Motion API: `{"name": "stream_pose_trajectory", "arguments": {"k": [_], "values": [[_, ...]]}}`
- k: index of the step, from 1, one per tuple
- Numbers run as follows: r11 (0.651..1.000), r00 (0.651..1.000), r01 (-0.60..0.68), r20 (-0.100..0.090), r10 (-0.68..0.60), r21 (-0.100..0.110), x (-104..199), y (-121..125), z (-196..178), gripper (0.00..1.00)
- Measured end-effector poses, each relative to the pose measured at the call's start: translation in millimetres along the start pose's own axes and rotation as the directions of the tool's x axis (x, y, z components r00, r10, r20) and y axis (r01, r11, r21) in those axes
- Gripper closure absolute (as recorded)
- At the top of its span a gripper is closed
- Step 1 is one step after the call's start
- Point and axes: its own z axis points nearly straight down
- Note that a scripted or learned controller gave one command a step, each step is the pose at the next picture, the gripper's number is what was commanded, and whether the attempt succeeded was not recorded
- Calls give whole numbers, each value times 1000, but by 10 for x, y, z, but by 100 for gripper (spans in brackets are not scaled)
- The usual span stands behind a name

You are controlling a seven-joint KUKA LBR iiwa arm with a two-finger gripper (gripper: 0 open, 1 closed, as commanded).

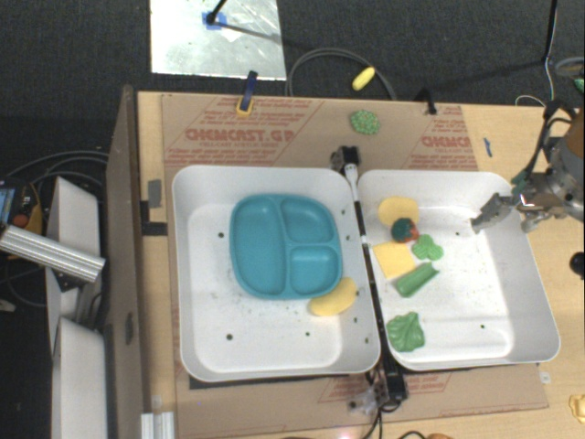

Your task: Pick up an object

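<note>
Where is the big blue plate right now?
The blue plate lies in the left bin, with a yellow toy touching its lower right edge.

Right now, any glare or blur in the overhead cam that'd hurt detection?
Camera view: the foil sheet on the floor glares; the white bins are bright but not washed out; the gripper at the right bin's edge is slightly soft; the food items are sharp.

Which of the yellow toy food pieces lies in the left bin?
The pale yellow curved piece beside the blue divided plate; the other two yellow pieces sit in the right bin.
</note>
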Motion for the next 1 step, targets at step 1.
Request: {"name": "stream_pose_trajectory", "arguments": {"k": [1], "values": [[1000,1000,5,-6,-5,11,512,-159,1418,0]]}}
